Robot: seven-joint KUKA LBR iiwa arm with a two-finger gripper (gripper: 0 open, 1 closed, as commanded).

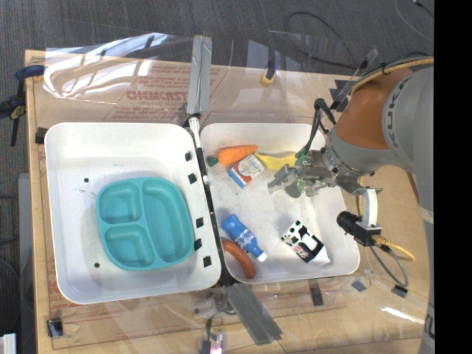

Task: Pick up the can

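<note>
My gripper point(295, 181) hangs low over the right bin point(274, 270), near its far right corner; I cannot tell how it is set. The can is hard to pick out. My best guess is the small red-and-white labelled thing point(247, 169) just left of the gripper, lying tipped beside the carrot point(237, 154) and the banana point(279, 161). If that is it, the round, smooth wall may roll or slip as I close, and the crowding carrot and banana could get nudged or caught instead. Toward the near side from the gripper lie a glossy blue bottle point(242, 236), a soft sausage point(240, 259) and a black-and-white carton point(303, 243).
</note>
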